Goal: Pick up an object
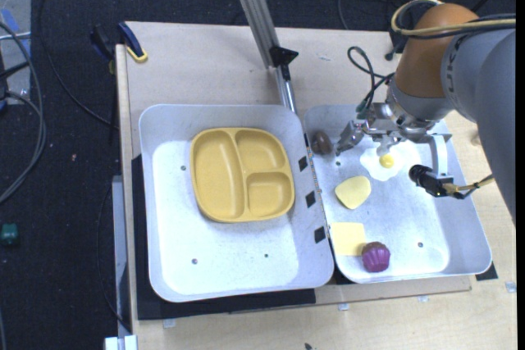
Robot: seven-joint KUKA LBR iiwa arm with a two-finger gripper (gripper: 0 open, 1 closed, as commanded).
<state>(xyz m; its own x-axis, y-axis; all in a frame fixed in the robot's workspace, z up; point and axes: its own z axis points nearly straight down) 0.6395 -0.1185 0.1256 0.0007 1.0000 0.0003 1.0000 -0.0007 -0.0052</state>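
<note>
My gripper (367, 140) hangs low over the back of the right bin (426, 246), under the grey arm with its orange band. Just below it lies a white fried-egg toy with a yellow yolk (385, 165), partly under the gripper's body. A small brown object (321, 143) sits to the gripper's left by the bin wall. Nearer the front lie a pale yellow rounded piece (353, 193), a yellow square slice (347, 238) and a purple berry-like toy (376, 256). I see nothing held in the gripper.
The left bin (164, 258) holds a yellow divided tray (242, 174). A slanted metal pole (254, 4) rises behind the bins. A black and orange cable end (431, 179) hangs beside the arm over the right bin.
</note>
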